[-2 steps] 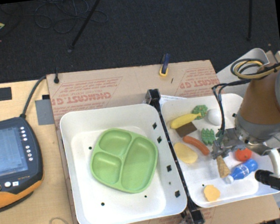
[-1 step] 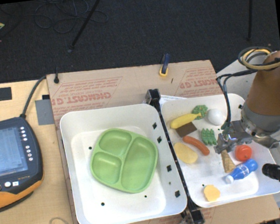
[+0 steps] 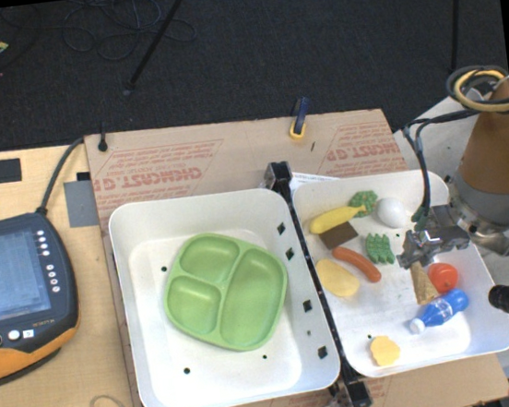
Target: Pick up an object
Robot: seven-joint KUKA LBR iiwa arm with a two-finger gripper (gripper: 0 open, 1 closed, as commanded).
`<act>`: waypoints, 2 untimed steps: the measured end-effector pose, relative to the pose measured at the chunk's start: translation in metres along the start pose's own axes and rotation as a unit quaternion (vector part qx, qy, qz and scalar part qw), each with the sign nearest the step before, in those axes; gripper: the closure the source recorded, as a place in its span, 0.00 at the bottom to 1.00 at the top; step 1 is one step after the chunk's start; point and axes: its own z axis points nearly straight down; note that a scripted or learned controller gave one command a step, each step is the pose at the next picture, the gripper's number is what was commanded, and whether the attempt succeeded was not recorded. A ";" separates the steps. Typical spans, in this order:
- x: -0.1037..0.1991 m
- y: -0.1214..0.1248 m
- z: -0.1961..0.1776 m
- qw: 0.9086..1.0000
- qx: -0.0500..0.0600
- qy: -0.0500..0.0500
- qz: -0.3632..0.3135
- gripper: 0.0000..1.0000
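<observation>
Gripper (image 3: 425,245) low over right bin (image 3: 494,329), right of frame centre; whether it grips anything, cannot tell. Just below it: tan block (image 3: 422,286), red tomato (image 3: 443,275), blue bottle (image 3: 439,311). Further left: hot dog (image 3: 357,263), broccoli (image 3: 378,249), banana (image 3: 335,218). Green divided plate (image 3: 226,290) in left bin (image 3: 141,259).

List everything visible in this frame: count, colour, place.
bins: 2, white, side by side on bench
plate: 1, green, left bin
banana: 1, yellow, right bin
broccoli: 1, green, right bin
egg: 1, white, right bin
sausage: 1, orange-red, right bin
tomato: 1, red, right bin
bottle: 1, blue, right bin
tablet: 1, grey and orange, far left
gripper: 1, grey, over right bin
</observation>
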 end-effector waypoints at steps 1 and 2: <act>0.059 -0.015 -0.004 1.000 0.002 0.002 -0.002 1.00; 0.103 -0.017 -0.004 1.000 0.003 0.001 -0.002 1.00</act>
